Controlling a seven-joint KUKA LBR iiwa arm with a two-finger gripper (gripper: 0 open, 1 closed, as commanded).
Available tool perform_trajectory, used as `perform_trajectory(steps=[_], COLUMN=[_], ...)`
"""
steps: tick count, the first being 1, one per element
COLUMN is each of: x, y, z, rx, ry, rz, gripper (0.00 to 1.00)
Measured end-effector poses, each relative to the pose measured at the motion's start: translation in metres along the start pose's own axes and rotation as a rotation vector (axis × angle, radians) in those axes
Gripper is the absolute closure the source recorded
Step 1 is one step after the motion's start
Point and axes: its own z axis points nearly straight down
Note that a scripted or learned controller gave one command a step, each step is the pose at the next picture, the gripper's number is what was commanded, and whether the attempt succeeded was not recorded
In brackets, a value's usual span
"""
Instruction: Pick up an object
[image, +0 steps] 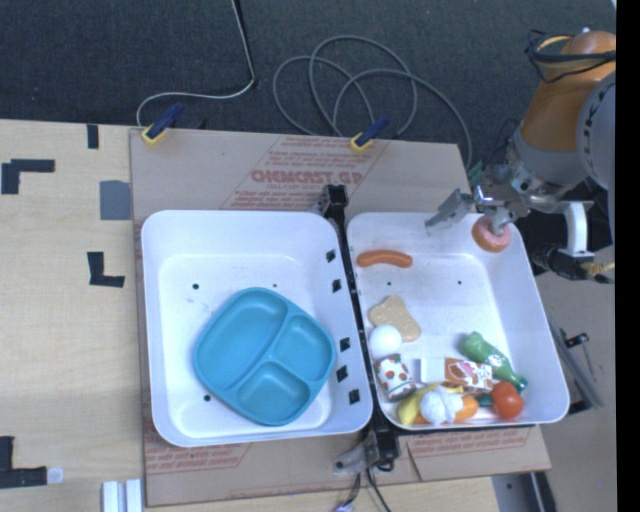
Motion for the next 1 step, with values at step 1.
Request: perform_trajectory(steps=[1], x=[0.0641], y=[0.0205], z=[0.0679], rx=[0.003], ry=[0.002], rz=[-0.005], gripper=[0.00])
